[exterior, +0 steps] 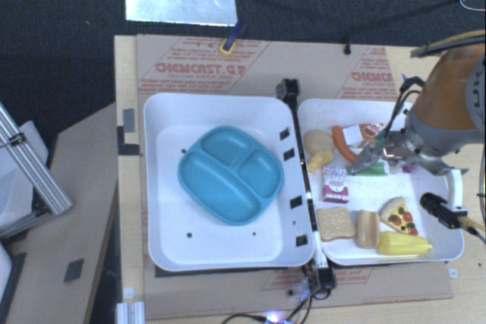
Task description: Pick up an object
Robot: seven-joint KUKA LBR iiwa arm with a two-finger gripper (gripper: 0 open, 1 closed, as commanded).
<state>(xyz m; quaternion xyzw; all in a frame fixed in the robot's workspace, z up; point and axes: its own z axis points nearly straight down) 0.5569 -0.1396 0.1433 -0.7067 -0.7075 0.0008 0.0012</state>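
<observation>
Low over the right bin (456, 239), the gripper (370, 157) hangs at the end of a grey arm with an orange band, which reaches in from the right. Whether it is released or clenched cannot be told; its tip is a dark blur among the toys. It sits just above a green piece (373, 169) and beside a red sausage (343, 143), and nothing can be seen held. This looks like the reaching or closing stage of a pick, not yet a lift. The next move probably calls for settling on a single toy and rising straight up without dragging its neighbours.

Around it lie toy foods, packed close: a pale potato shape (318, 139), a yellow piece (320, 159), a pink packet (336, 184), a slice of bread (335, 223), a bun (367, 228), a pizza slice (398, 214) and a yellow block (402, 243). The left bin (163, 239) holds a blue divided plate (230, 174). Both bins rest on the table (197, 64).

The arm's body covers the right bin's far corner, and the green piece is partly hidden under the gripper.
</observation>
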